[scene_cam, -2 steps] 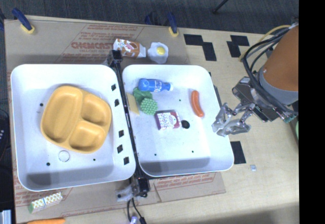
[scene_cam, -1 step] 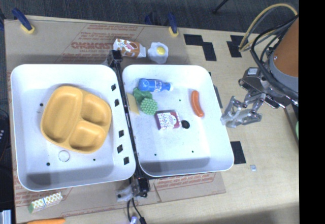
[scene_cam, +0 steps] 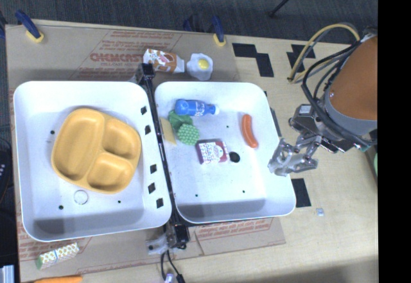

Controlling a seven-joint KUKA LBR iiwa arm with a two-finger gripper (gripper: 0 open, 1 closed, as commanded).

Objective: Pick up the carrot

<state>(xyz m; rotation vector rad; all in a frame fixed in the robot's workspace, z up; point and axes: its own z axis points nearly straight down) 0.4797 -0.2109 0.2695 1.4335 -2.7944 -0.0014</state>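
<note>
The carrot (scene_cam: 249,130) lies in the right bin (scene_cam: 257,206), near its right wall, long axis roughly parallel to that wall. It rests flat on the bin floor, apart from the other contents, so both long sides are free for a grasp.

The gripper (scene_cam: 290,158) sits at the right rim of the right bin, just beside the wall and outside the bin floor. It holds nothing. Whether it is open or closed cannot be told from this angle. The arm (scene_cam: 356,92) reaches in from the right, which places the carrot among the nearest items to it.

Other contents of the right bin: a blue bottle (scene_cam: 194,108) near the back, a green item (scene_cam: 187,133) and a yellow piece (scene_cam: 168,128) near the left wall, and a dark red packet (scene_cam: 211,151) at centre. The left bin (scene_cam: 26,166) holds a yellow divided tray (scene_cam: 96,149).

Judged status: approach not yet made; the carrot is untouched. The next move calls for travel left over the wall, then descent with the jaws across the carrot's short axis. Risk: contact with the nearby wall.
</note>
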